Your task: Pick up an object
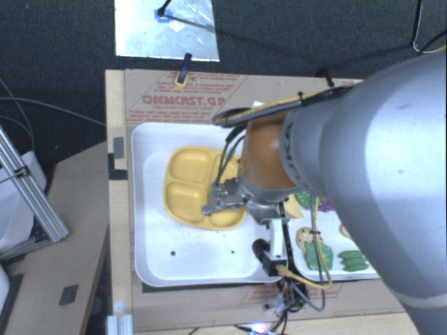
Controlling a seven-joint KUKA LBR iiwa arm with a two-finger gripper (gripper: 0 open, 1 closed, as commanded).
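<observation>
A yellow divided plate [192, 183] lies in the left white bin [188, 257], toward its back right. My gripper [219, 204] hangs from the orange-banded wrist [264, 155] and sits low over the plate's right front edge, touching or very nearly touching it. The wrist and the grey arm hide the plate's right side. I see nothing lifted off the bin floor.
The right bin [349, 275] holds small items: a green pod [353, 259], another green piece [323, 255], a beige figure [303, 237] and something purple [314, 203]. Cables [307, 274] dangle over the wall between the bins. The grey arm [377, 187] covers most of the right bin.
</observation>
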